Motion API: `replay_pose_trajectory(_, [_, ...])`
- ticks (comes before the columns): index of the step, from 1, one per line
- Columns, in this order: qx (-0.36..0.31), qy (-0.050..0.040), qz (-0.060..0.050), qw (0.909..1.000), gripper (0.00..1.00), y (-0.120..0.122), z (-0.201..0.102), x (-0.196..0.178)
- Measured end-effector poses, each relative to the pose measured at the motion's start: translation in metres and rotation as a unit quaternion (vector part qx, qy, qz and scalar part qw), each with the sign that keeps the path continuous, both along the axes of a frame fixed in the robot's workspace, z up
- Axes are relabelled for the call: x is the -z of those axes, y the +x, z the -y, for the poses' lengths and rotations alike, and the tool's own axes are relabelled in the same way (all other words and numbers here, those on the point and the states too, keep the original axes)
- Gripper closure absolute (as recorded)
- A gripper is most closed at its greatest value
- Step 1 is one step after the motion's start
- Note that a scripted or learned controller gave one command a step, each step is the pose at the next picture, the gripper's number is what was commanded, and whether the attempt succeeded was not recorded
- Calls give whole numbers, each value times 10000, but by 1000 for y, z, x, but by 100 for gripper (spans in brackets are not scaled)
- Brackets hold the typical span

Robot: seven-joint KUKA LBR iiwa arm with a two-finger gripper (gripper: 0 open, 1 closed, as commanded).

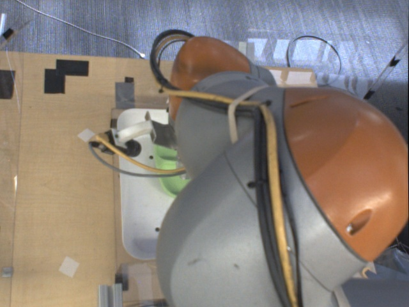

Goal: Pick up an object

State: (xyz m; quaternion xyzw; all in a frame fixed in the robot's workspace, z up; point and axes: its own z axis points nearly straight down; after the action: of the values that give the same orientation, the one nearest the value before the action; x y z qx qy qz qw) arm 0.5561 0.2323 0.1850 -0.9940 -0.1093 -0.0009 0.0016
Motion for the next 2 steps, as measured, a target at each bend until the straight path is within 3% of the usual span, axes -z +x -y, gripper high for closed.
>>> replay_pose_trajectory(1, [-2259, -20, -20, 9741, 100, -55, 47, 42])
replay_pose_trajectory(2, [-140, 1, 5, 9999, 100, -33, 16, -11])
